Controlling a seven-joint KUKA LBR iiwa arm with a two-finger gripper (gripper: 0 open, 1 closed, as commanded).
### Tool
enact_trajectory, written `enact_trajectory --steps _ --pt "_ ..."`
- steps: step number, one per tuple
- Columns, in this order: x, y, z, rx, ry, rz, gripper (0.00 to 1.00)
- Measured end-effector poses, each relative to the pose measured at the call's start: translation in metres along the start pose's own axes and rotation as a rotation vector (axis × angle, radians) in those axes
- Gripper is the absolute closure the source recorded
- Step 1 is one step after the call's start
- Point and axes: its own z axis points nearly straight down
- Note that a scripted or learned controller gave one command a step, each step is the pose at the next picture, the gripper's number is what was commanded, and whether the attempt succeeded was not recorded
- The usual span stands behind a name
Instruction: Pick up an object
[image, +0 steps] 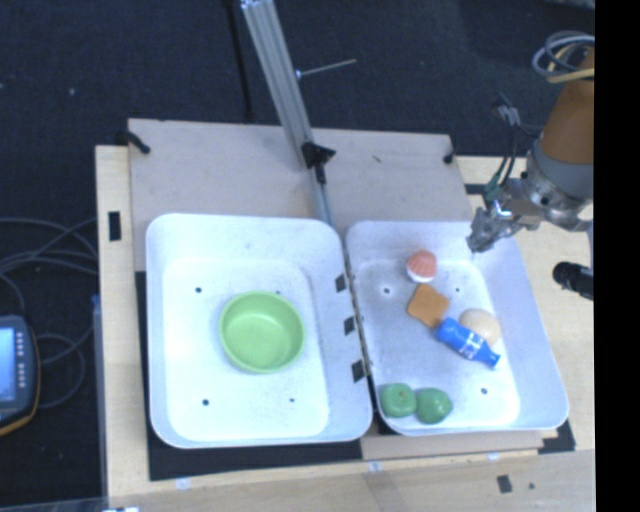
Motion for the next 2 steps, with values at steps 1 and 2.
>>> enact_trajectory --steps 1,2 --pt "0.05 -0.015 0.01 0.004 0.001 -0.003 1.0" --pt "0.097 -0.02 0.018 0.003 0.001 -0.003 1.0"
